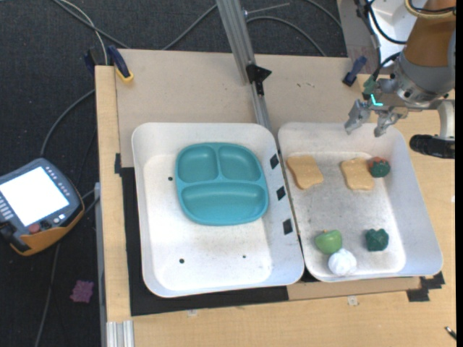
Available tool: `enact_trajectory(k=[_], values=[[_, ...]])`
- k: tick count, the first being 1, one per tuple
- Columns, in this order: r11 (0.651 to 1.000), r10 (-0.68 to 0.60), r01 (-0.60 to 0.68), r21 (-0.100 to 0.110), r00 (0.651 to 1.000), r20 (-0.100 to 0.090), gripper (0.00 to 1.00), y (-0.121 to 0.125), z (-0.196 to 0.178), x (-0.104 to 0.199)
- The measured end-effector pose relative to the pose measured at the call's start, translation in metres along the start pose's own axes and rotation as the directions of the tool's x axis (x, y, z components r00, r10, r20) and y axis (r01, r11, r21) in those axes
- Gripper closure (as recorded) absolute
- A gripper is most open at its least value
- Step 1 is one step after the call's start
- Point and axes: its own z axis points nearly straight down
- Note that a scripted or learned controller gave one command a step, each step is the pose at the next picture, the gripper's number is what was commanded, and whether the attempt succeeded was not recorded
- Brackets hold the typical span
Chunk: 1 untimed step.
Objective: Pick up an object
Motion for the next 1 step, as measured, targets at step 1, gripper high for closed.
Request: enact_trajectory(k=[1], values=[[1.0,-0.001,0.001,-0.005,1.0,0.001,0.0,0.0013,-0.0028,0.0001]])
